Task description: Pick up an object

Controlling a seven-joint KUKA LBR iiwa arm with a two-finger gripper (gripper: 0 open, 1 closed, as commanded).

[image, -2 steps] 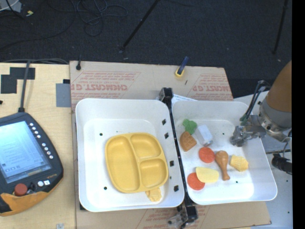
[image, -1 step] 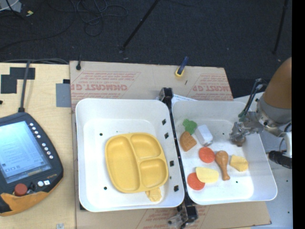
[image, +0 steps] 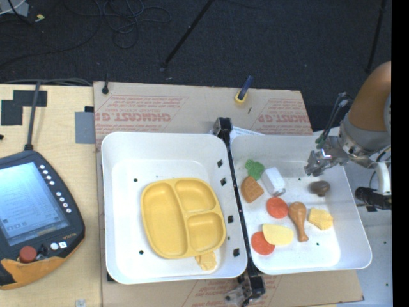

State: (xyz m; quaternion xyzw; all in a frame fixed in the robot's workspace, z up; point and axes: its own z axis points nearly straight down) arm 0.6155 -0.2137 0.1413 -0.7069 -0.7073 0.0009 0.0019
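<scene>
So the gripper (image: 314, 164) is hovering over the right bin (image: 358, 248) near its 2 o'clock edge, and I honestly can't tell if it's open or closed from this angle. A small brown lump (image: 319, 187) sits just below it at about 5 o'clock, not touching. Toward the bin's middle there's a chicken drumstick (image: 298, 219), a red tomato slice (image: 277, 207) and a white block (image: 274, 180), while the left bin (image: 121, 165) holds a yellow divided plate (image: 183, 217).

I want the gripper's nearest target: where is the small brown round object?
The small brown round object lies in the right white bin near its far right side, just below the gripper and above the yellow wedge.
</scene>
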